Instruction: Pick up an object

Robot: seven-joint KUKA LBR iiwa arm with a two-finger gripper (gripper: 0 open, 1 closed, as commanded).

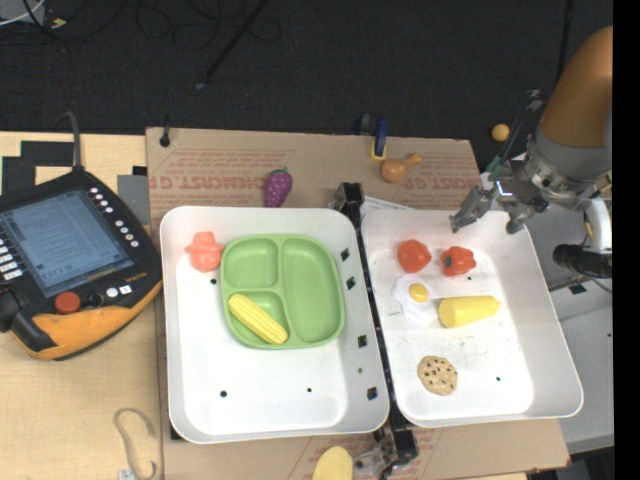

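Cookie [437, 374] came nearest in the right bin [545, 373], lying flat with bare white floor on all sides and lots of room toward the near rim. Just beyond it a yellow block [468, 311] lay on its side, and close to its left sat a fried egg [414, 294]. Farther back, a tomato [413, 256] and a red pepper [457, 260] sat side by side, near each other but apart. The right half of that bin was open floor out to its edge.

In the left bin [190, 368] a green divided plate [283, 290] filled the middle, with a corn cob [257, 318] in its near-left compartment. A pink toy [204, 252] rested just off the plate's far-left corner, close to the bin wall. The near strip of this bin stayed open.

Above the far-right corner of the right bin hung the gripper [492, 211], its two fingers spread apart with nothing between them; whether the tips touched the rim could not be judged from this slant. Beyond the bins, on cardboard [220, 168], lay a purple grape bunch [277, 186] and a brownish pear [398, 167].
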